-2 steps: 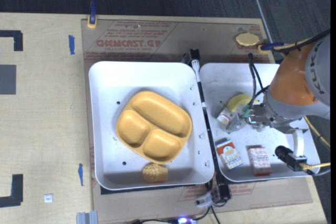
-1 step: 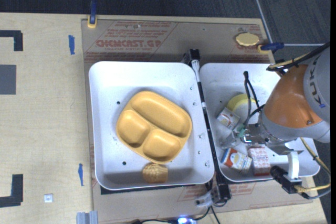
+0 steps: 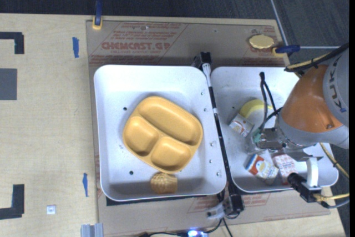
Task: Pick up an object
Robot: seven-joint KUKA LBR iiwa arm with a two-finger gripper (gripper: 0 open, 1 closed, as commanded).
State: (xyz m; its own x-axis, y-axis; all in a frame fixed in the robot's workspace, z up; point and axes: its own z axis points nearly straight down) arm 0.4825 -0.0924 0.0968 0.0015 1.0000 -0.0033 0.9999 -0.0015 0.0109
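End effector [image 3: 265, 141] is positioned low in right white bin [image 3: 238, 175], over small red-and-white packets [image 3: 260, 166]; its open-or-closed state cannot be told. Packets are probably light, crinkly; flat faces should be pinched.

You get even, bright overhead light, mild glare on the white bins [image 3: 111, 119], soft shadows, slightly grainy focus.

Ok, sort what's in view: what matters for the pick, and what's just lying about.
For the pick:
tool
small cartons beside it
yellow-lidded carton
right bin

Lying about:
left bin
yellow divided tray
tan ball
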